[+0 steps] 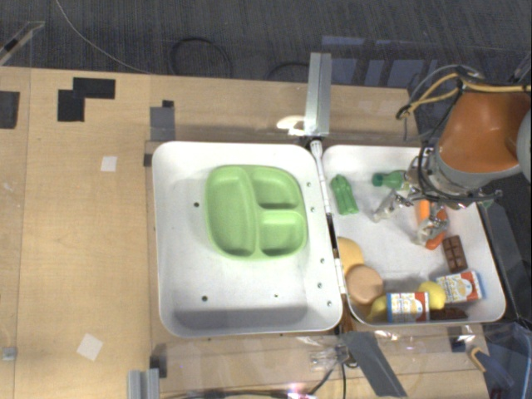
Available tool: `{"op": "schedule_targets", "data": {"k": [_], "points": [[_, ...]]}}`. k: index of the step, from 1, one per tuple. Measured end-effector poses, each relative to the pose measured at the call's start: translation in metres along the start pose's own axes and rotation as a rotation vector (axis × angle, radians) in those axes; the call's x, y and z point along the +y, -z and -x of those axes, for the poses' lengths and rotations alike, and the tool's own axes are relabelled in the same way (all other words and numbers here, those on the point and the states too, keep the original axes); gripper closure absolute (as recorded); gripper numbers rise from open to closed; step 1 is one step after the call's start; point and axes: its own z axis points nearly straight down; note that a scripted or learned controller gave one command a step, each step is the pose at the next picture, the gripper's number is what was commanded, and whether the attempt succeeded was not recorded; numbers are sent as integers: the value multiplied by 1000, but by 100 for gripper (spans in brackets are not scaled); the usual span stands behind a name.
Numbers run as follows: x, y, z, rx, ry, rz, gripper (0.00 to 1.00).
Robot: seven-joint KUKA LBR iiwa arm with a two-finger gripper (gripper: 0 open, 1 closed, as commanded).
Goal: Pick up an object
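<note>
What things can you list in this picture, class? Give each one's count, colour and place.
bins: 2, white, side by side on bench
tray: 1, green, left bin
packet: 1, green, right bin, upper left
bun: 1, tan, right bin, lower left
bottle: 1, white label, right bin, front
carton: 1, white and orange, right bin, lower right
bar: 1, brown, right bin, right
arm: 1, grey and orange, above right bin
tool: 1, metal, over right bin

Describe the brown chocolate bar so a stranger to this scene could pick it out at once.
Start at the right-hand white bin, the one crowded with small items. Go to its right wall, below the orange carrot under the arm. The chocolate bar is a small dark brown slab with square segments, just above the little juice carton; nothing near it is as dark and flat.
</note>
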Motion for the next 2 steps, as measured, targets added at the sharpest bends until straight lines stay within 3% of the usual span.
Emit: {"op": "schedule_targets", "data": {"k": [1,2], "points": [[-34,-1,-10,0,98,5,0],[-9,-1,11,-1,147,2,0]]}}
